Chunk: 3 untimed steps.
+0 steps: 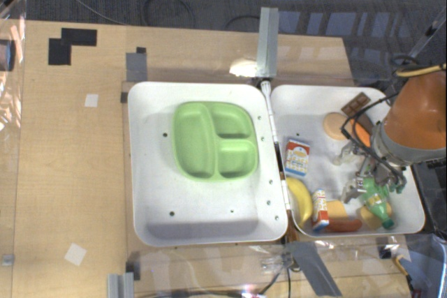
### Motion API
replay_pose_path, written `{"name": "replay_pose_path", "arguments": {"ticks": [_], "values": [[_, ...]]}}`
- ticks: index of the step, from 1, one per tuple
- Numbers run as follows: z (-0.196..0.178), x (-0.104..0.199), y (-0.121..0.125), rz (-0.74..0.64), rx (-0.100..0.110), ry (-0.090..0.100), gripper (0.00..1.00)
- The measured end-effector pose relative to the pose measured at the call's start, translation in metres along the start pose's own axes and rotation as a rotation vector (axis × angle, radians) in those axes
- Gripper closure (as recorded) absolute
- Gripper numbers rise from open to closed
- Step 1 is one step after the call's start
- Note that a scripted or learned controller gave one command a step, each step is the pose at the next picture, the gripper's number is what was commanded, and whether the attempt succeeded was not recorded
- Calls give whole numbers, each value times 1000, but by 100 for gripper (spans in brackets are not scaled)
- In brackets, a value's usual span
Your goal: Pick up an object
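My gripper [357, 185] hangs low in the right bin [307, 105], over its right half. Just below it lie a yellow-orange block [336, 209] and a red sausage-shaped item [342, 225]. A green bottle [380, 204] lies to its right, partly under the wrist. Left of it are a small can [319, 209], a banana [300, 199] and a small red-and-white carton [297, 157]. A round tan disc [335, 125] and a brown bar [354, 105] sit at the bin's far side. Nothing shows as held.
The left bin [150, 150] holds a green divided tray [214, 141]. A metal post [267, 45] stands behind the divider between the bins. The arm's orange band [419, 112] looms over the right bin's right edge, with cables around it.
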<state>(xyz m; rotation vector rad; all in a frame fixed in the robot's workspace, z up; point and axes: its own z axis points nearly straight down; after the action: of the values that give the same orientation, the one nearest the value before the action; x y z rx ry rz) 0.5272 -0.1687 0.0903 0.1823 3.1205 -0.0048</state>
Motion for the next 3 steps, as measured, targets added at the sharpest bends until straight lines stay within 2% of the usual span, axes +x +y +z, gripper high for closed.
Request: {"name": "replay_pose_path", "arguments": {"ticks": [1,2,3], "values": [[-1,33,-11,-28,0,-3,0],[1,-40,-11,63,-1,0,0],[0,13,-11,66,0,1,0]]}}
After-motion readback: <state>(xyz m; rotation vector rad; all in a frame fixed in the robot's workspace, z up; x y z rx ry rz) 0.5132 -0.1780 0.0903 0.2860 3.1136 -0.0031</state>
